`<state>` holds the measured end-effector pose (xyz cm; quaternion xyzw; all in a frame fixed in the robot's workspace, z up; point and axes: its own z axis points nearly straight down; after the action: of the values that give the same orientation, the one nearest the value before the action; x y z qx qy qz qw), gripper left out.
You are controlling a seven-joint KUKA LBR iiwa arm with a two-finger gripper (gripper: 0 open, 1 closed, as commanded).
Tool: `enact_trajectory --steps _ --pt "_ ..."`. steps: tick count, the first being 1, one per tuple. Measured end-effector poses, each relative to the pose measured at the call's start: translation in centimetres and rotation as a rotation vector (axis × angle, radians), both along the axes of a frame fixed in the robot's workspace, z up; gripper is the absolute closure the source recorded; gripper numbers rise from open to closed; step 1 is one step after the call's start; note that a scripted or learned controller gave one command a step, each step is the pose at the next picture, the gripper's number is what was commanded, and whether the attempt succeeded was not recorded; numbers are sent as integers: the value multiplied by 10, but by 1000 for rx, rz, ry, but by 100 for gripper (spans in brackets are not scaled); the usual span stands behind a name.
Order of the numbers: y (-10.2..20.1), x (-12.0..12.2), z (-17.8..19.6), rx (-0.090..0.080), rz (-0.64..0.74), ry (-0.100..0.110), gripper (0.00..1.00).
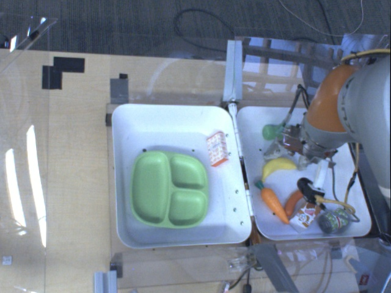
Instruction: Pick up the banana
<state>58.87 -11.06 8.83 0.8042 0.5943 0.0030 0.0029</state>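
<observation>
Nearest to the lens, in the lower right corner of the right bin, lie a round grey-green thing and, just left of it, a small white and red carton. A red thing touches the carton at its upper left. A carrot lies just beside the red thing, with its green end pointing to the upper left of the frame.

The banana lies on the floor of the same bin, about in the middle and nearer to the bin's left wall. It is a little above the carrot in the picture and apart from it. It lies almost across the frame, with its curved back turned upward.

The arm reaches in from the right of the frame, and its wrist hangs over the upper half of this bin. The jaws are at the left end of the wrist, just above the banana in the picture and a little to its right. The banana is below them, not between them. I cannot tell if the jaws are spread or pressed together, and I also cannot tell if they touch the banana. A green thing lies just left of the jaws, above the banana.

In the left bin there is a green plate with three compartments, and a small red and white packet lies near the right wall. Both bins stand side by side on the pale tabletop.
</observation>
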Motion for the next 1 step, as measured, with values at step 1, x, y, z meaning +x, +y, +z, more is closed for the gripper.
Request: enact_trajectory --steps 1 --pt "14 -7 0 -1 19 -2 0"
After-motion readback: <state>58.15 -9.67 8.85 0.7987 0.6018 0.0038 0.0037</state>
